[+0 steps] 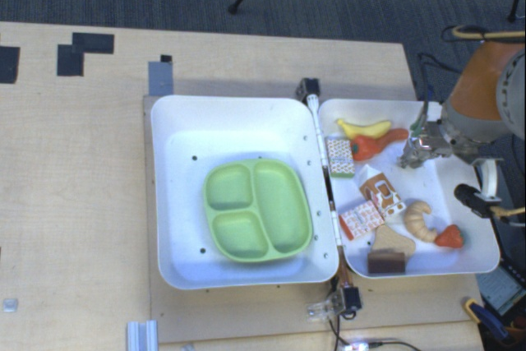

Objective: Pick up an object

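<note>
Claw point(417, 150) poised over right bin point(485, 263), metal fingers small and blurred; cannot tell if apart or together. Nothing seen between them.

Candidates: carrot point(376, 145) just left of claw, banana point(362, 128) beyond it; croissant point(419, 219) and strawberry point(449, 237) below claw.

Risks: carrot and banana touch, so descent may catch both or nudge one off; smooth tapered plastic could squirt out; bin wall close.

Left bin point(177, 267) far left of claw holds glossy green divided plate point(258, 210), rounded.
</note>
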Controlling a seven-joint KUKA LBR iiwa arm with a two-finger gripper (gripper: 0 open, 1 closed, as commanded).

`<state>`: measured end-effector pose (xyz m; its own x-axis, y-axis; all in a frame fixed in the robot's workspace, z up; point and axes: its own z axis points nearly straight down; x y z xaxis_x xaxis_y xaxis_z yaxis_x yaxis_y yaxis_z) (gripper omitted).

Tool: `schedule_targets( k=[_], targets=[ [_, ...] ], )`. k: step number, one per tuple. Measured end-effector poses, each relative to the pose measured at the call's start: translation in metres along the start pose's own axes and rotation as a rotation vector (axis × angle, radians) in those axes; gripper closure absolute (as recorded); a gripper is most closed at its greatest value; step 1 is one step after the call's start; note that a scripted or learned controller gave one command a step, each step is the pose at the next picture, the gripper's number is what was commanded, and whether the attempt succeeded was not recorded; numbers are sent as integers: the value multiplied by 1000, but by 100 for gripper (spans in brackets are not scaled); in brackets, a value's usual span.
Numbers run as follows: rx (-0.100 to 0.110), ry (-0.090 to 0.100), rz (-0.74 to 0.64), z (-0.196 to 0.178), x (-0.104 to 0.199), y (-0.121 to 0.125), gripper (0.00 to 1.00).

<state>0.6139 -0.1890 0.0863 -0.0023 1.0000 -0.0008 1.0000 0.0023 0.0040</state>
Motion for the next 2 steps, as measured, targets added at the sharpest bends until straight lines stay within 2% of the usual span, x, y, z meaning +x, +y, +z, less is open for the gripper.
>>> schedule_targets(
  k=[1, 2],
  targets=[
    [-2, -1, -1, 0, -17, 3, 100],
    [-2, -1, 0, 0, -17, -6, 100]
  ],
)
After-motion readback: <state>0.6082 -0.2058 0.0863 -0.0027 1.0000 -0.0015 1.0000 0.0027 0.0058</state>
